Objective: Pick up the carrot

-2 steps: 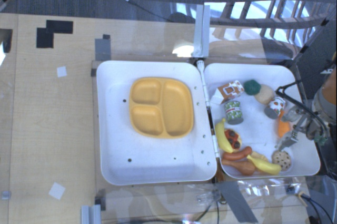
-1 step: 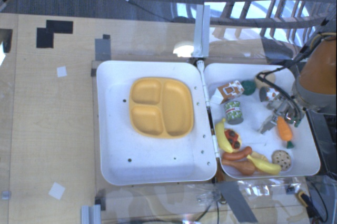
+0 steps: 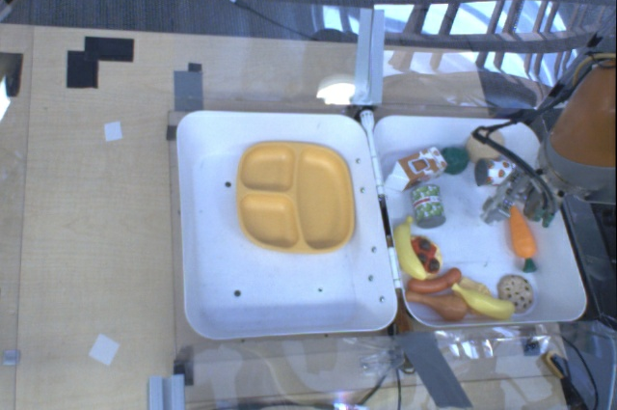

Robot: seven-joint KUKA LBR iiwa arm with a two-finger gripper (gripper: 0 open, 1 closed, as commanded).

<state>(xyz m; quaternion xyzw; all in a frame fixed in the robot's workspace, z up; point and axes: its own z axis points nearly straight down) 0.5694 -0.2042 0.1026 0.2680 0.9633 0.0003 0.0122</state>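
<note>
end effector [image 3: 521, 203] | grip state cannot tell | just above carrot [image 3: 523, 238] | right bin [image 3: 569, 302]

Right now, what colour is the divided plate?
Yellow; the divided plate shows clearly in the camera view.

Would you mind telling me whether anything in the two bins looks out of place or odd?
Nothing stands out. The yellow plate sits flat in the left bin; the carrot and other toy food lie loose in the right bin.
</note>
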